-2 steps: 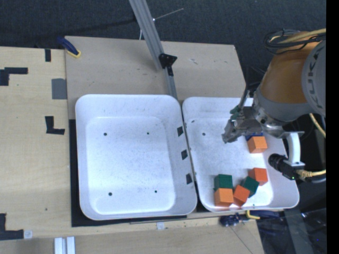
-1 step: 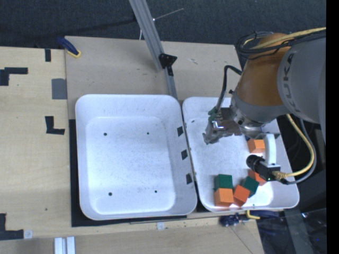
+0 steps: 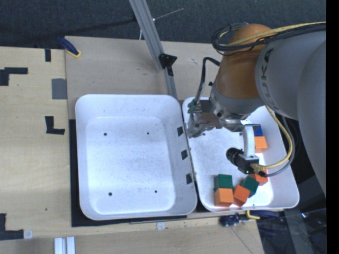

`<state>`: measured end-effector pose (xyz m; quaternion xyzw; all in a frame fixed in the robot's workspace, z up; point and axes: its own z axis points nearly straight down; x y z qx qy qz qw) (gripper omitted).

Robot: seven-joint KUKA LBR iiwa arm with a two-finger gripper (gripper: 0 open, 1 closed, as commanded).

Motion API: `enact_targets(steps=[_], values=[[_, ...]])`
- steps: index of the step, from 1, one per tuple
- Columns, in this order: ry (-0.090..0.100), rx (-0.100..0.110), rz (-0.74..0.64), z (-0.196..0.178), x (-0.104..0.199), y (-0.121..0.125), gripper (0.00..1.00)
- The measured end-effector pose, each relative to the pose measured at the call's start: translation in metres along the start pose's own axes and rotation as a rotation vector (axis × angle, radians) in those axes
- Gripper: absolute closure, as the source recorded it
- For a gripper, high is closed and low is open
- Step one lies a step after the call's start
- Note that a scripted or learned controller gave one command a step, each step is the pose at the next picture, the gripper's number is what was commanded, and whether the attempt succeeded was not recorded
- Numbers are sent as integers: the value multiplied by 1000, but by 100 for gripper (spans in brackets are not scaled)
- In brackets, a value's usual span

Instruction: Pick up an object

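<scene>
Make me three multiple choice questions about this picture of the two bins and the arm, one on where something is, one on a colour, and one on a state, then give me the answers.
1. Where do the blocks lie?
A. In the right bin
B. In the left bin
C. On the bench outside both bins

2. What colour is the block that sits just above the orange block at the near edge of the right bin?
A. Yellow
B. Green
C. White

3. Where is the gripper?
A. Over the left bin
B. Out over the wooden bench
C. Over the right bin, near its left wall

Answers:
1. A, the blocks are grouped in the right bin.
2. B, a green block touches the top of the orange block.
3. C, the gripper hangs by the right bin's left wall, away from the blocks.
</scene>
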<state>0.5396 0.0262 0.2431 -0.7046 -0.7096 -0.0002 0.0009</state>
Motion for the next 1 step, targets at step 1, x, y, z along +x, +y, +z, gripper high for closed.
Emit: enact_targets(steps=[1], values=[[0,1,-1,1,54,2,100]])
